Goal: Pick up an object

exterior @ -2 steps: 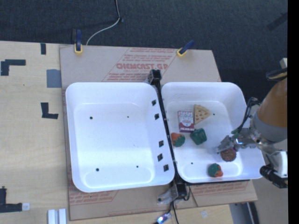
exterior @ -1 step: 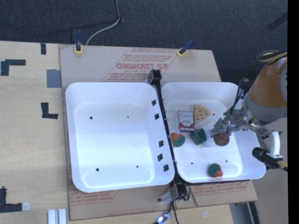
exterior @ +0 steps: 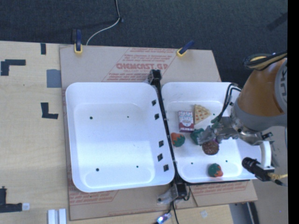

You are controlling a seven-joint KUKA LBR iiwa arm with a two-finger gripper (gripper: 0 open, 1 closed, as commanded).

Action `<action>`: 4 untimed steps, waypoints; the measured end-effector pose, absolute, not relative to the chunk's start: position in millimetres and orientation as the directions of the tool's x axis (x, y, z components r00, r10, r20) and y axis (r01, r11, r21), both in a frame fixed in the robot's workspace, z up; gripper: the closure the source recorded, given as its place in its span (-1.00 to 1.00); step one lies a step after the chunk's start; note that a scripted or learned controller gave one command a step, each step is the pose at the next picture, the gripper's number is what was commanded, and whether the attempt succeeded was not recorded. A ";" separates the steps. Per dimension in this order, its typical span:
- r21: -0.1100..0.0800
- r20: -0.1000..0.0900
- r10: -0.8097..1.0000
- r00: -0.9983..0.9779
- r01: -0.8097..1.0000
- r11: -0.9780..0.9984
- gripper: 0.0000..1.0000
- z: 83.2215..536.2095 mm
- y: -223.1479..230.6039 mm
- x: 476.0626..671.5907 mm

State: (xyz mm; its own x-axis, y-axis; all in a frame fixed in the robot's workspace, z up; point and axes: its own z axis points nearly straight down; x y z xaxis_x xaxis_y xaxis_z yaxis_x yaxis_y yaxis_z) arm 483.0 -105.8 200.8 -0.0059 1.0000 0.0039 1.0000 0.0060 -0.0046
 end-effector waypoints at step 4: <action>0.003 -0.001 1.000 -0.004 1.000 0.004 1.00 536.6 58.7 526.9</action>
